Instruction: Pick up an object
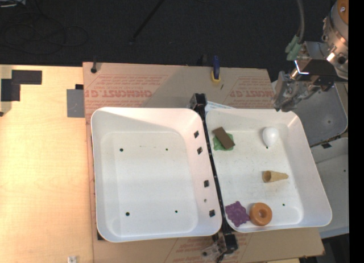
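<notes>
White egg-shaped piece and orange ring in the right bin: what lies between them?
In the camera view, the tan cone lies between the white egg-shaped piece and the orange ring, on the right bin floor.

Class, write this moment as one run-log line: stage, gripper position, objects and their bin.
stage: approach | gripper: above right bin's far right corner, holding nothing | right bin: brown block, white egg, cone, orange ring, purple piece
</notes>
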{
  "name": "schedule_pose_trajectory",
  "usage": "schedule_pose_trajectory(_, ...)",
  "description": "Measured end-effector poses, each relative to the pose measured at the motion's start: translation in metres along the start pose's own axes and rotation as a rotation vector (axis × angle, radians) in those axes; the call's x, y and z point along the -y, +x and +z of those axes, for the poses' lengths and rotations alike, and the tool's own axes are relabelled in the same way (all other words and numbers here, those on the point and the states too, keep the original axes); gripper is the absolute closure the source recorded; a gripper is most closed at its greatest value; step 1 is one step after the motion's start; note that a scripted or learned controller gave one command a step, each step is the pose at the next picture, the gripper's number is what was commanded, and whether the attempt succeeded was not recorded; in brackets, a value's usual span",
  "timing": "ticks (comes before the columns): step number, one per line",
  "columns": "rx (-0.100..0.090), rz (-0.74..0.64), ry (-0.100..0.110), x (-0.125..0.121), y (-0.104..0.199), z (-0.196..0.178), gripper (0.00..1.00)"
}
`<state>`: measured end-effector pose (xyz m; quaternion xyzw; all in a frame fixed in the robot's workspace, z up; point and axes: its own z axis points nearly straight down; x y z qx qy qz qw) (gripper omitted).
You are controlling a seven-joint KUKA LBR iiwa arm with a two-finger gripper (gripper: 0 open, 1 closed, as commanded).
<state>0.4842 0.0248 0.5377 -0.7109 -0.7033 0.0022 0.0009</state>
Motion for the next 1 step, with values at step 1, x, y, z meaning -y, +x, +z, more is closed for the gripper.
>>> schedule_pose_trajectory(1,-0.002,-0.015,0.001,0.0056,0.0544,0.0005,1.0)
